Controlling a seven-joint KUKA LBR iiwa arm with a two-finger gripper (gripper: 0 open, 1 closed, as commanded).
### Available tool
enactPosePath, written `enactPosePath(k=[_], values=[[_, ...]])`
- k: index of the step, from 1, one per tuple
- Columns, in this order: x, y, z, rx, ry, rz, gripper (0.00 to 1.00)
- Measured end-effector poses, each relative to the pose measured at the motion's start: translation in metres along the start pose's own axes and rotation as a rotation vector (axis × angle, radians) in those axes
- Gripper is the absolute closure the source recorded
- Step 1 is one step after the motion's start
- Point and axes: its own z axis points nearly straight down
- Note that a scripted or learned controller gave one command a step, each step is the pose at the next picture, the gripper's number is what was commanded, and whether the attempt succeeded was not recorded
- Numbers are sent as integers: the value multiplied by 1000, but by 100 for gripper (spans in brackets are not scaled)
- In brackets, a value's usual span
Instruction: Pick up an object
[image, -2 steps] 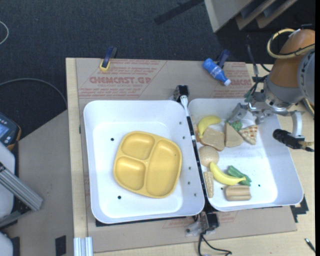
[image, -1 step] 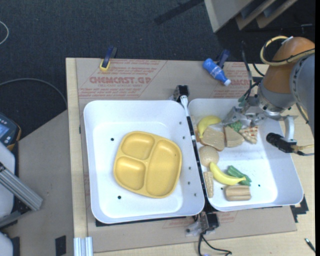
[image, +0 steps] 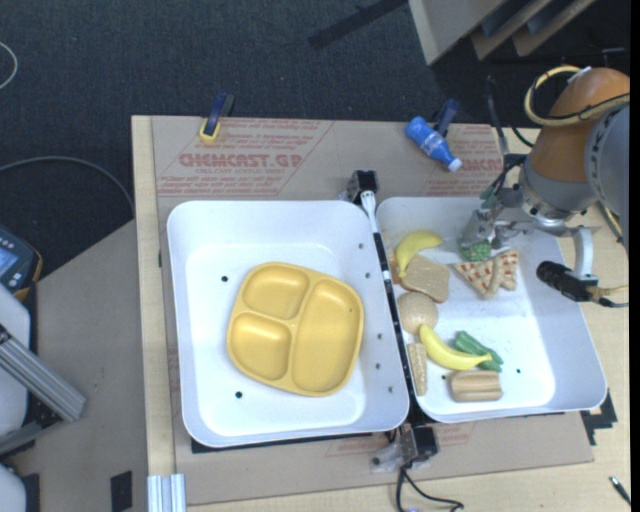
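Writing: red print on the cardboard bench sheet (image: 250, 155) reads roughly "CHEMCAST" (the smaller lines are too blurred to read).
Arm: grey arm (image: 590, 150) with orange band reaches in from the right, wrist bent down over the right bin's (image: 570, 385) far end.
Gripper: gripper (image: 480, 240) sits low, right on a small green item (image: 477, 251) beside the waffle-like piece (image: 490, 272); whether anything is pinched, I cannot tell.
Right bin: bananas (image: 445, 350), bread slice (image: 425, 280), sausage-like roll (image: 474, 386).
Left bin: left bin (image: 200, 400) holds a yellow divided tray (image: 295, 327).
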Motion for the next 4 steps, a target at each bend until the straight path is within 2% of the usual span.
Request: enactPosePath(k=[1, 2, 3, 4], values=[[7, -3, -59, 5, 0, 2, 100], [7, 9, -110, 5, 0, 2, 100], [7, 10, -125, 8, 0, 2, 100], [62, 12, -114, 15, 5, -3, 100]])
